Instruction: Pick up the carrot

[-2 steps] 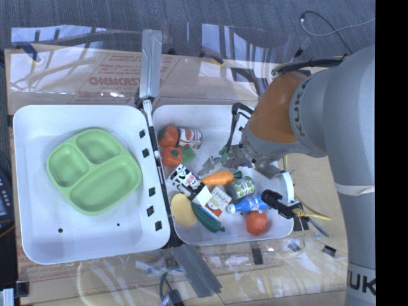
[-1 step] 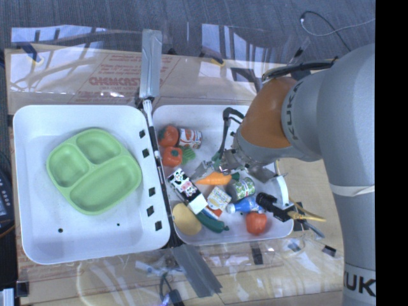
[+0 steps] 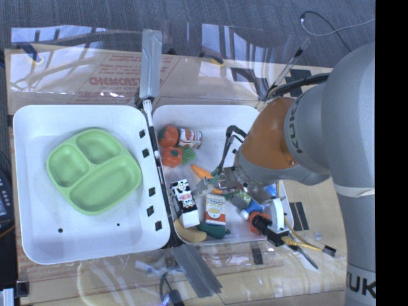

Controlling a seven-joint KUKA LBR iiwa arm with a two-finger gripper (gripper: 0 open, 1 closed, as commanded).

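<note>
The carrot (image 3: 201, 171) is a small orange piece lying in the middle of the right bin (image 3: 191, 116). My gripper (image 3: 220, 185) has reached down into that bin just right of and below the carrot, right beside it. The arm's orange band and grey wrist cover most of the gripper, so its tips are hard to make out among the toys. I see nothing clearly held between them.
The right bin holds several toys: a tomato (image 3: 169, 136), a small can (image 3: 190, 138), a milk carton (image 3: 185, 199), a juice box (image 3: 215, 210), a banana (image 3: 191, 234). The left bin (image 3: 32, 190) holds a green divided plate (image 3: 94, 169).
</note>
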